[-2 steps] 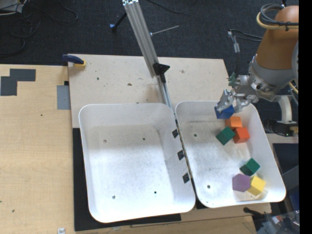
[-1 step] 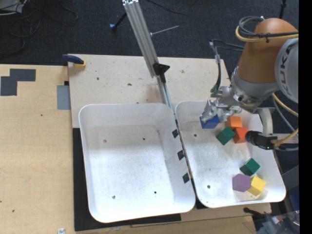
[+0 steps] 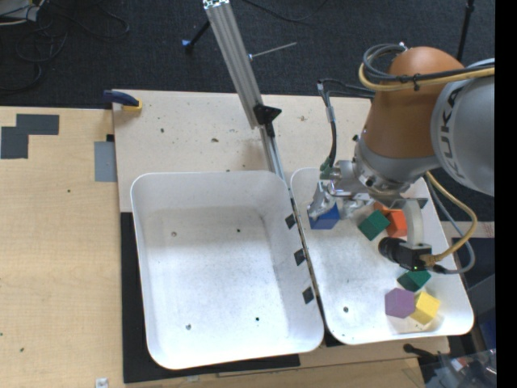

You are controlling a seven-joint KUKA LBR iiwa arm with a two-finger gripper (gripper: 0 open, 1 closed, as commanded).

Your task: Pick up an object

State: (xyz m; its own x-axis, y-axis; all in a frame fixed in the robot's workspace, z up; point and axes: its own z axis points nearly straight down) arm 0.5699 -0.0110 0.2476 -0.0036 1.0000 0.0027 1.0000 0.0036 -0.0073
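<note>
Gripper (image 3: 327, 204) low over blue block (image 3: 325, 218) near right bin (image 3: 355, 330) wall; grip unclear, can't tell; block may jam against wall or slip out.

High slanted overhead view onto both bins (image 3: 161, 186)

The wrist hides much of the orange block (image 3: 395, 219), right of the jaws; finger gap unreadable.

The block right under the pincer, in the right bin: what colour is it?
Blue. The block sits just below the pincer, clearest in the camera view.
</note>
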